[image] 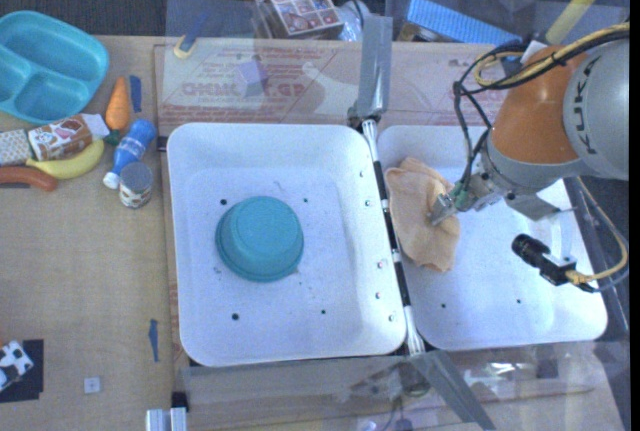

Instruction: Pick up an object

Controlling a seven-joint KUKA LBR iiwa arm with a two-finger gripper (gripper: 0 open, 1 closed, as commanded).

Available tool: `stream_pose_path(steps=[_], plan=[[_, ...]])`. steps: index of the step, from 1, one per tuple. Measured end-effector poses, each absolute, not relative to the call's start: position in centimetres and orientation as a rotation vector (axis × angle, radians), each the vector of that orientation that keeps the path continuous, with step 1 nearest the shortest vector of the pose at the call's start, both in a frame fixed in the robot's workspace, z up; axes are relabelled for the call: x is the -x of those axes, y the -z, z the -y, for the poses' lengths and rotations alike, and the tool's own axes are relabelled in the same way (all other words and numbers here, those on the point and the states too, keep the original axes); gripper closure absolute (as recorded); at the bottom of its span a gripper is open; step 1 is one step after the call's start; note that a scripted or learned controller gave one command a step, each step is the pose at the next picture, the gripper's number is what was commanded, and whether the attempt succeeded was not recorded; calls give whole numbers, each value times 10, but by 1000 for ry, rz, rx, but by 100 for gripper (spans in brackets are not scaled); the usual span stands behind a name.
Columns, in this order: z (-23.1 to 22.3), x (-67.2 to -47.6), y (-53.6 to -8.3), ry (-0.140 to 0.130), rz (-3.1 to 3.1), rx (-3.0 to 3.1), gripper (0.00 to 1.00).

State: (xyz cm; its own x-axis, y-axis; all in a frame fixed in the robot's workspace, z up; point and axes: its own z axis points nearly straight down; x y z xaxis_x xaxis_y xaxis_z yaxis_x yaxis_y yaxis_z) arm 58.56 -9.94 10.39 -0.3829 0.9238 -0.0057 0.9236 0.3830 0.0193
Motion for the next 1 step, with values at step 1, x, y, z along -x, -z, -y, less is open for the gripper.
stream_pose_path(steps=[1], plan=[[69, -636, -227, 0, -2387, -2038, 100]])
